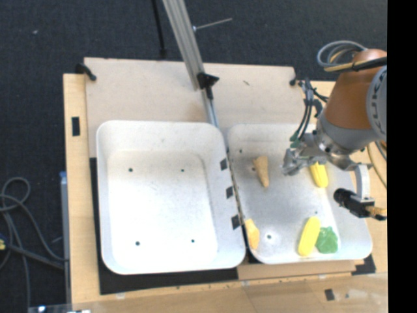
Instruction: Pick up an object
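My gripper (294, 162) hangs over the right bin (285, 204), in its upper middle. Just to its right, a small yellow piece (318, 175) lies on the bin floor, partly under the wrist. A tan wedge (261, 171) sits to the gripper's left, a short gap away. Near the front of the bin lie a long yellow piece (308, 236) and a green lump (328, 240) touching it. An orange-yellow piece (251, 234) rests against the bin's left wall. Nothing shows in the gripper's grasp.
The left bin (107, 175) stands beside the right one, their rims meeting at the middle. A slanted metal pole (187, 39) rises from behind the bins. Cables (13, 201) lie on the floor at the left.
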`<state>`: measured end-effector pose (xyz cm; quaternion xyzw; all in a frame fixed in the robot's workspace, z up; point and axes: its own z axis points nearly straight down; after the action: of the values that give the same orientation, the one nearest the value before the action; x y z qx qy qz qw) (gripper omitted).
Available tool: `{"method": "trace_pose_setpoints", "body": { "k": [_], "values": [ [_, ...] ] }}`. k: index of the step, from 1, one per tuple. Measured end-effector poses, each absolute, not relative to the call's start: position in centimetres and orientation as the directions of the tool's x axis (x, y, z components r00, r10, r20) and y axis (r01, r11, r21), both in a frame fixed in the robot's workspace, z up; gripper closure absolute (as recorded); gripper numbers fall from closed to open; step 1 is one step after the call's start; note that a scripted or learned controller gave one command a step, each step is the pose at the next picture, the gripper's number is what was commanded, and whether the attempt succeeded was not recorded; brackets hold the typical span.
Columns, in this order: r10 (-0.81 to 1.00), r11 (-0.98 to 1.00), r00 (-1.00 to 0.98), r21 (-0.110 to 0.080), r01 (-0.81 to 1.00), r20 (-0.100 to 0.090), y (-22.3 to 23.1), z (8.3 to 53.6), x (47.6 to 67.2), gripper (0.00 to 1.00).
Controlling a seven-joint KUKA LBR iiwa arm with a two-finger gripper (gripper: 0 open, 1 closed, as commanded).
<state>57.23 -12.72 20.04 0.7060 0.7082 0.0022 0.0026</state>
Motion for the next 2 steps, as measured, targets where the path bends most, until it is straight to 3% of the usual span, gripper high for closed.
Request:
{"method": "trace_pose_setpoints", "body": {
  "k": [1, 2],
  "values": [
    [1.0, 0.004, -0.004, 0.007, 1.0, -0.001, -12.8, 24.1, 57.4, 1.0],
    [1.0, 0.008, -0.008, 0.003, 1.0, 0.001, -7.8, 25.2, 58.5, 1.0]
  ]
}}
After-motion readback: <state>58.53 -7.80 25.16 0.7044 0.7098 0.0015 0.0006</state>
